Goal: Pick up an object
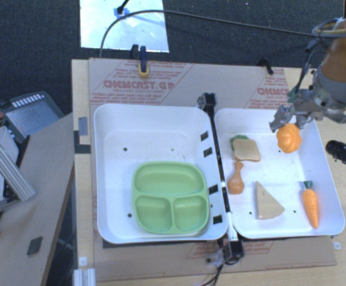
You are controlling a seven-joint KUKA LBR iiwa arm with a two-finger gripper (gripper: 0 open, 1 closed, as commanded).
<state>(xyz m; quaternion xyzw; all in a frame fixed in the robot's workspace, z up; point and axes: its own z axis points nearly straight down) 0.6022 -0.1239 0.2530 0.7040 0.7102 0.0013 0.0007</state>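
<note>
While hanging over the right white bin's (334, 216) far edge, grey two-finger gripper (290, 119), grip state unclear, touching round orange plastic pumpkin (289, 139).

The hand (290, 115) is dull grey metal, small and angular, with dark thin fingers. Just above it sits a wider rounded grey wrist housing, and above that a broad orange band. A thin dark cable loops beside the band.
</note>
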